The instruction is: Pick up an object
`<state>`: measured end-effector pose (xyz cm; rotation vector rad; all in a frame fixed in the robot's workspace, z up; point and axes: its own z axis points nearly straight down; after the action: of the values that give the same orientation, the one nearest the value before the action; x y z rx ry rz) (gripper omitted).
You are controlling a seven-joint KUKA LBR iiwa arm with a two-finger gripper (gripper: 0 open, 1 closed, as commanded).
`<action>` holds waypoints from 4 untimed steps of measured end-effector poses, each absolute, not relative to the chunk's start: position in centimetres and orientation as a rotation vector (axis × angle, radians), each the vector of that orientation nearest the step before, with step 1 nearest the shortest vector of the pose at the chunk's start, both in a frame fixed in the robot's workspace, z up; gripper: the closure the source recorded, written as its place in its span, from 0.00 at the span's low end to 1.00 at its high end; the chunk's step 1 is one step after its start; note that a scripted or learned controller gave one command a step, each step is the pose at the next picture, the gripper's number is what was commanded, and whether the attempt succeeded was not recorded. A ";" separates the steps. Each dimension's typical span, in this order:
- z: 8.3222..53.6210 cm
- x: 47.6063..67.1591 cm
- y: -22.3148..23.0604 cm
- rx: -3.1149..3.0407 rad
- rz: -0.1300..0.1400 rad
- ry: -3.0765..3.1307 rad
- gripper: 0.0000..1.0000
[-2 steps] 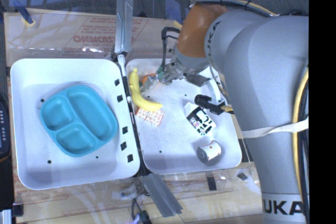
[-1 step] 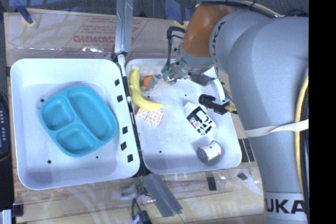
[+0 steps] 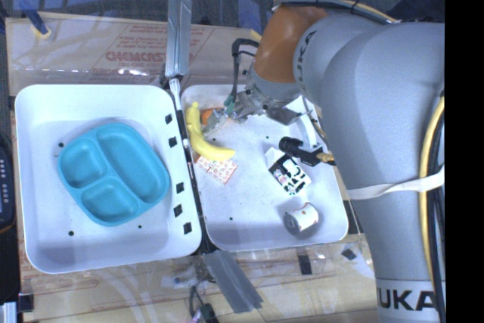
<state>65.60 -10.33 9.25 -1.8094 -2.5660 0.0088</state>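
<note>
Bench under clear plastic sheeting, dark carpet along the top of the frame; left bin (image 3: 30, 163) holds a blue divided tray (image 3: 113, 174). Right bin (image 3: 333, 227), centre frame: banana (image 3: 204, 140) by its left wall, patterned packet (image 3: 217, 170) just below it, black-and-white box (image 3: 290, 174), small roll (image 3: 301, 218) lower right. Gripper (image 3: 231, 111) low at the bin's top, beside the banana's upper end; grip state unreadable.

You're getting even, bright overhead light; both white bins (image 3: 45, 253) read almost blown out; soft shadow sits around the blue tray (image 3: 113, 174) in the left bin; glare streaks the clear plastic sheet (image 3: 98, 49) at the far side; the picture is slightly soft and grainy; the arm (image 3: 378, 110) looms large on the right.
</note>
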 end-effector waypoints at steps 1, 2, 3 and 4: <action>9.3 65.6 -10.3 -1.864 0.006 -2.527 0.00; 9.2 60.6 -10.5 -1.850 0.003 -2.536 0.00; 9.2 65.7 -12.0 -2.078 0.001 -2.355 0.00; 10.3 65.7 -12.3 -2.074 0.009 -2.359 1.00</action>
<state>65.66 -12.28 10.27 -2.0743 -2.3589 0.0094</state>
